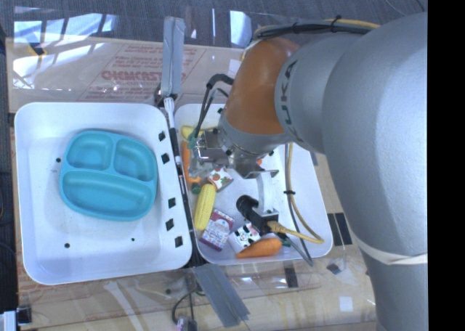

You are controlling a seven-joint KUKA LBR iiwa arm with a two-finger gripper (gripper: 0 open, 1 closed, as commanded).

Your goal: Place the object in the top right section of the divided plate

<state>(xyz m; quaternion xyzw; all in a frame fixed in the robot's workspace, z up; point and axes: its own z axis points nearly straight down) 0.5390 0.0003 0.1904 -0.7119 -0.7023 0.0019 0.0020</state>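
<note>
"Divided plate [109, 176], blue, three sections. Where is it entered?"

"Left bin [29, 250], lying flat, a little toward 12 o'clock of the bin's middle. Its two small sections are on the 12 o'clock side and the one long section is on the 6 o'clock side."

"Gripper [218, 166]?"

"Over the right bin [314, 202], at about 10 o'clock from that bin's middle and low among the toy food. The arm's [363, 126] grey bulk and orange band cover it from above, so I cannot tell whether it is apart, together or clamped on anything."

"Contents of the right bin?"

"Item one is a corn cob [205, 205], yellow, at 6 o'clock of the gripper, lying lengthwise near the wall shared with the left bin. Item two is a maroon packet [216, 231], just at 5 o'clock of the cob's lower end. Item three is a carrot [258, 248], orange, lying flat against the bin's 6 o'clock rim. Further small pieces sit close under the gripper, too crowded to name."

"And the bins?"

"Side by side on the surface [87, 68], walls touching, the plate's bin at 9 o'clock of the other."
</note>
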